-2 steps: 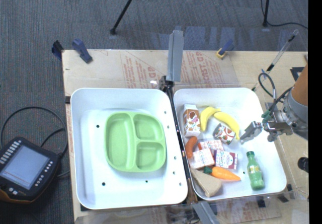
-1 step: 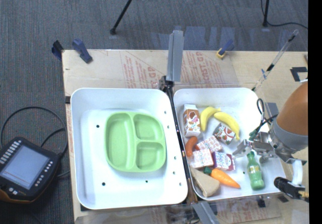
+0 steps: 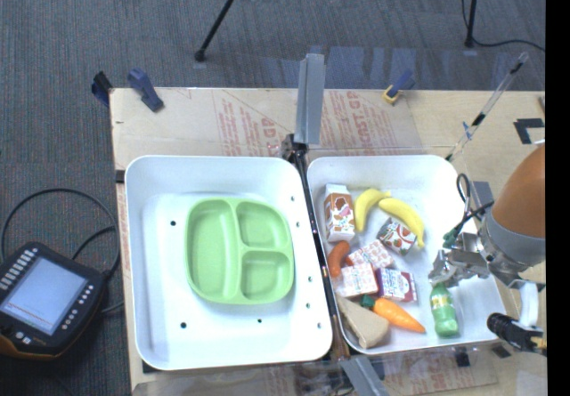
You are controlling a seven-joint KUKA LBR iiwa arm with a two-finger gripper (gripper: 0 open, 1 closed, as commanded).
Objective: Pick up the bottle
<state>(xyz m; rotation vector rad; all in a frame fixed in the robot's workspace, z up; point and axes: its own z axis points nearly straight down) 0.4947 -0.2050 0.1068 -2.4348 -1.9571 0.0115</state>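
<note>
1. The counter [image 3: 223, 123] is a pale board with red printing, and it carries two shallow white bins side by side.
2. The left bin [image 3: 147, 207] holds a light green divided plate [image 3: 239, 250] with three compartments, lying flat near the bin's middle.
3. The right bin [image 3: 419, 173] holds a cluster of toy food and the bottle.
4. The arm [image 3: 525, 207] enters from the right edge, its orange band above a grey wrist, and hangs over the right side of the right bin.
5. A teach pendant [image 3: 43, 296] with a lit screen lies on the carpet left of the counter, its cable looping behind it.
6. A grey upright post [image 3: 310, 101] stands at the far seam between the two bins.
7. The gripper [image 3: 452, 268] sits just above the bottle's cap end; whether its fingers are wide or narrow cannot be told from this angle, and nothing can be seen between them.
8. Two yellow bananas [image 3: 389, 209] lie in the far middle of the right bin.
9. A small carton [image 3: 339, 214] stands just left of the bananas, with several red-and-white packets [image 3: 374, 274] in front of it.
10. A wedge of bread [image 3: 367, 325] rests at the bin's near edge, touching an orange carrot [image 3: 396, 314].
11. The bottle [image 3: 443, 311], green with a pale cap end, lies in the near right corner of the right bin, right of the carrot and directly below the gripper.
</note>
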